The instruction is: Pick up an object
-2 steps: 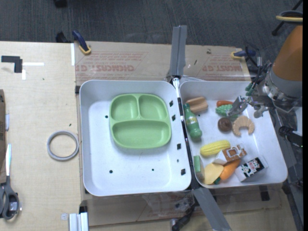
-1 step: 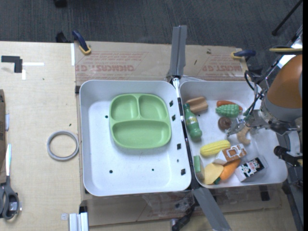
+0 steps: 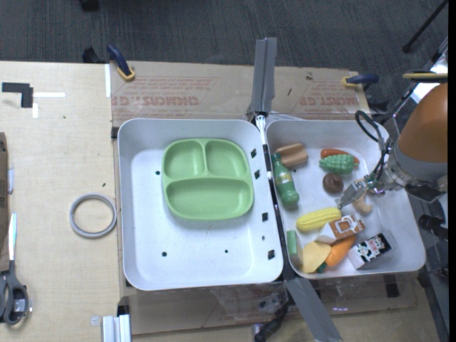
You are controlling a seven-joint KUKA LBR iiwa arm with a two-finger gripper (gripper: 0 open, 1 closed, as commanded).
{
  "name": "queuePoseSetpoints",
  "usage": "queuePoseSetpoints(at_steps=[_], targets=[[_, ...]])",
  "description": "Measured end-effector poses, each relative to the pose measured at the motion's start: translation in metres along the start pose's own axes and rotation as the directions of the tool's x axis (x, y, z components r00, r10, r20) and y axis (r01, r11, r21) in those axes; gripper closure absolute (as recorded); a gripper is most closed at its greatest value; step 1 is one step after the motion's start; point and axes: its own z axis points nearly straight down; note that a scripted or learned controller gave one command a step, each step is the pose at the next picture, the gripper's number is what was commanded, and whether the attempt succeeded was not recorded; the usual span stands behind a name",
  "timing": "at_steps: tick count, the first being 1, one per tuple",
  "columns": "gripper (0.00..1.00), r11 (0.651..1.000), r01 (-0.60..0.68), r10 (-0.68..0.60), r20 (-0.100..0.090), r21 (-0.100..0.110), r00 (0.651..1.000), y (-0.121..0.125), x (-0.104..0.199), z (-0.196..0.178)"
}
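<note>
you see the divided plate (image 3: 208, 179) in the left bin (image 3: 135, 212). the toy foods (image 3: 322, 219) lie in the right bin (image 3: 407, 251). a tape ring (image 3: 92, 214) rests left of both.

A robotics lab bench set up for picking trials.

Two shallow white bins (image 3: 196, 273) sit on cardboard sheeting (image 3: 185, 91) clamped to a plywood bench (image 3: 50, 162) with blue-and-yellow clamps (image 3: 121, 61). Toy food (image 3: 318, 219) fills the right bin, a green divided tray (image 3: 208, 178) the left. Tape (image 3: 92, 214), scissors (image 3: 13, 291), dark carpet (image 3: 178, 13) and the orange-banded arm (image 3: 427, 130) complete the workspace.
</note>
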Motion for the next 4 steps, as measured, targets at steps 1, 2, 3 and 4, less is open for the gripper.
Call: queuePoseSetpoints(at_steps=[1, 2, 3, 4], targets=[[0.00, 0.987, -0.160, 0.160, -0.001, -0.001, 0.987, 0.054, -0.014, 0.000], [0.00, 0.987, -0.159, 0.159, 0.002, 0.000, 0.987, 0.029, -0.015, -0.121], [0.00, 0.984, -0.179, 0.179, -0.005, 0.002, 0.984, 0.049, -0.032, -0.018], [0.00, 0.980, -0.201, 0.201, -0.009, -0.003, 0.979, 0.032, -0.023, -0.001]])
